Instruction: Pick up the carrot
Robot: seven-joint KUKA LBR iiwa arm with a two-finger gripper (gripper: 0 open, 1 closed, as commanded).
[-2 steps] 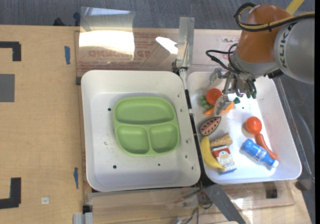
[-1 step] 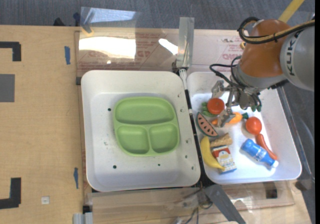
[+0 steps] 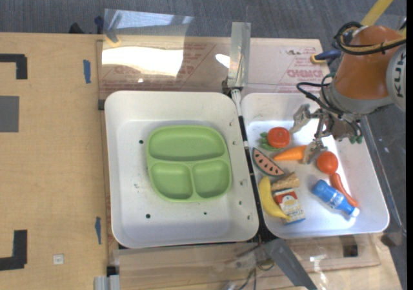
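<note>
Metal two-finger gripper (image 3: pixel 310 132) is seen spread, poised just above small orange plastic carrot (image 3: pixel 290 154) in right shallow white bin (image 3: pixel 374 182), w/ nothing pinched.

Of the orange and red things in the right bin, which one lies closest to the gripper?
The carrot: its right end lies just beside the gripper. The tomato sits further left, and the red round piece sits lower right, apart from the fingers.
</note>
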